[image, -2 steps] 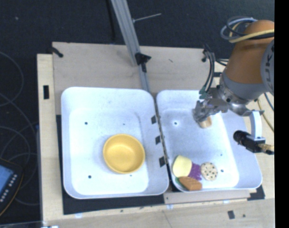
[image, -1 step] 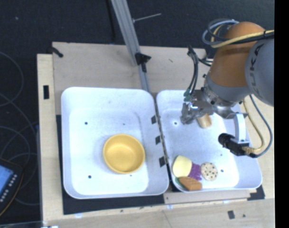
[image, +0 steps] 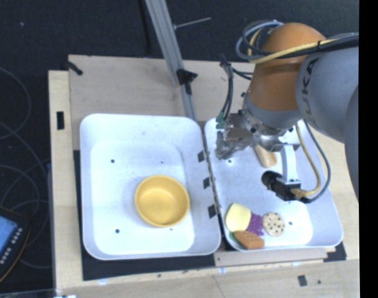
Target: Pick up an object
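A pale wooden bench stands on a dark floor strewn with thin cables, and it bears two shallow white plastic bins side by side. The left bin holds one thing: a round yellow plastic bowl, upright, lying toward the bin's near right part. The right bin holds a cluster of small things at its near left corner: one pale yellow rounded block, one purple piece just beside it, one orange-brown wedge touching the near rim, and one round tan biscuit-like disc with dark spots. One beige cylindrical piece lies farther back in that bin, partly under the arm. The single grey arm with its orange band reaches in from the right, and its gripper hangs over the far left part of the right bin, close to the wall between the bins. Whether it is open or closed cannot be told; nothing is seen in it.
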Robot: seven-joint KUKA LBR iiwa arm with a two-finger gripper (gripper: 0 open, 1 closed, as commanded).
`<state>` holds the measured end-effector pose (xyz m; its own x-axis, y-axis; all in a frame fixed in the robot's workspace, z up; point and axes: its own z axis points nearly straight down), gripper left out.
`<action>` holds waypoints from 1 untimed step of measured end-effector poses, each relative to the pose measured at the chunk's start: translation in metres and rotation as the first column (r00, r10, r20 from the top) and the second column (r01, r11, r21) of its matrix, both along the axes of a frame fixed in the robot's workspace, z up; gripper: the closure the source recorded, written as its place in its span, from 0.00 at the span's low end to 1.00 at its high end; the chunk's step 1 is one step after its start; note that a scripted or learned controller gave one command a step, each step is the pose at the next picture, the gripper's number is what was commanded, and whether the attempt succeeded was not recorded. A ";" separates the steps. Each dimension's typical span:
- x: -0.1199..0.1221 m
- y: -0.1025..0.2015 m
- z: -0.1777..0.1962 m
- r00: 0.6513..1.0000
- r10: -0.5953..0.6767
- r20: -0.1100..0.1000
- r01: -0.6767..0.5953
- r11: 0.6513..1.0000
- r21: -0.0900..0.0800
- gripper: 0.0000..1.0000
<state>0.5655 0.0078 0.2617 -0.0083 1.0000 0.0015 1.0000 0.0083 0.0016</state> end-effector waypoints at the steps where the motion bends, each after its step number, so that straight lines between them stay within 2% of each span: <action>1: 0.002 0.052 0.004 1.000 0.000 0.000 0.000 1.000 0.000 1.00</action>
